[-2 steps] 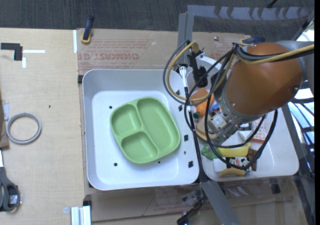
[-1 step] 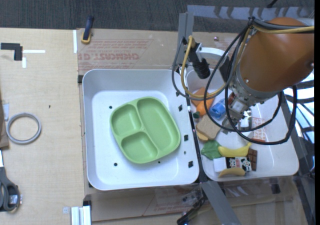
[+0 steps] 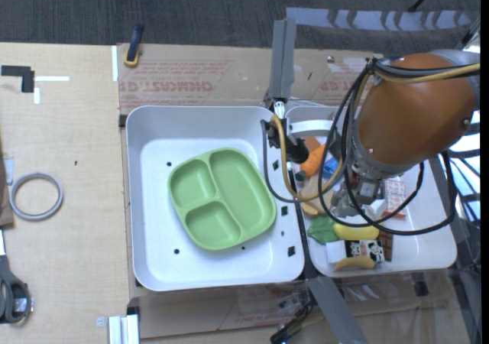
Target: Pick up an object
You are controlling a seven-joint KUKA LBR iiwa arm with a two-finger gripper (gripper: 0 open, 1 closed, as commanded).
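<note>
Toys (image 3: 348,239) sit heaped in the right bin (image 3: 443,258), w/ the arm (image 3: 409,109) low over them and the gripper state I cannot tell. Risk, imo: pile's tight, so a grab could slip or snag cables (image 3: 284,174) on the bin wall.

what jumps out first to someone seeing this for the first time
The big orange band of the arm looms over the right bin, hiding much of it. A green divided plate lies alone in the middle of the left bin. Small items, such as a yellow piece and a green one, crowd the right bin's near end.
</note>
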